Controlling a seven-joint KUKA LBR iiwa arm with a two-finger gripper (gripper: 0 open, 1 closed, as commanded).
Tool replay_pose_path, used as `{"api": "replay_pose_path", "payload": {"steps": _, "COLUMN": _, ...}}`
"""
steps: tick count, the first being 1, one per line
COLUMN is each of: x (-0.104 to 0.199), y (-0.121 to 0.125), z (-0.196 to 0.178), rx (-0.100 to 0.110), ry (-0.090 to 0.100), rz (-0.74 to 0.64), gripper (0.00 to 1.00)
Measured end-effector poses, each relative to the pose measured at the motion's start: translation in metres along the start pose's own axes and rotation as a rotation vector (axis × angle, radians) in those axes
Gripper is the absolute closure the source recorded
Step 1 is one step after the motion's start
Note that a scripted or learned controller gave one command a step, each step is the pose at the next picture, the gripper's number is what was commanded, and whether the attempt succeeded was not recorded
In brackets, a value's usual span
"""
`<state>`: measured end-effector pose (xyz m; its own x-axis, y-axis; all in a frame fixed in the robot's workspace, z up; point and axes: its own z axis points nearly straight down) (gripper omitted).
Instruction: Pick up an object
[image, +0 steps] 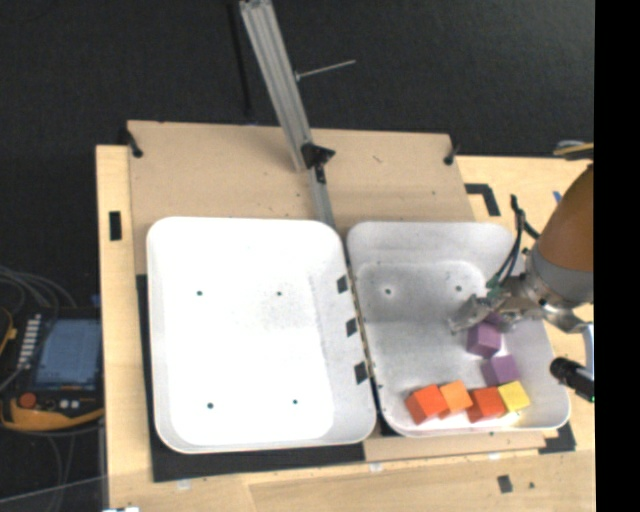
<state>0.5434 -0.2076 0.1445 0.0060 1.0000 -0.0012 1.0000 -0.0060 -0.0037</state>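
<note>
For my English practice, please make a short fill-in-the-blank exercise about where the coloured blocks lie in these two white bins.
1. All the small coloured blocks lie in the ___ shallow white bin of the camera view.
2. The hand is just above a small ___ block.
3. The small yellow block touches a ___ block on its left.

Missing words: right; purple; red

My two shallow white plastic bins look smooth and faintly scuffed, resting on a matt pale wooden bench, with matt coloured blocks at the near right.
</note>
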Motion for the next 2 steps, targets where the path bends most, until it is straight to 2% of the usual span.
{"api": "replay_pose_path", "payload": {"steps": 1, "x": 0.000, "y": 0.002, "z": -0.014, "rx": -0.010, "ry": 0.000, "rz": 0.005, "gripper": 1.00}}
{"api": "replay_pose_path", "payload": {"steps": 2, "x": 0.000, "y": 0.006, "z": -0.058, "rx": -0.011, "ry": -0.001, "rz": -0.010, "gripper": 1.00}}
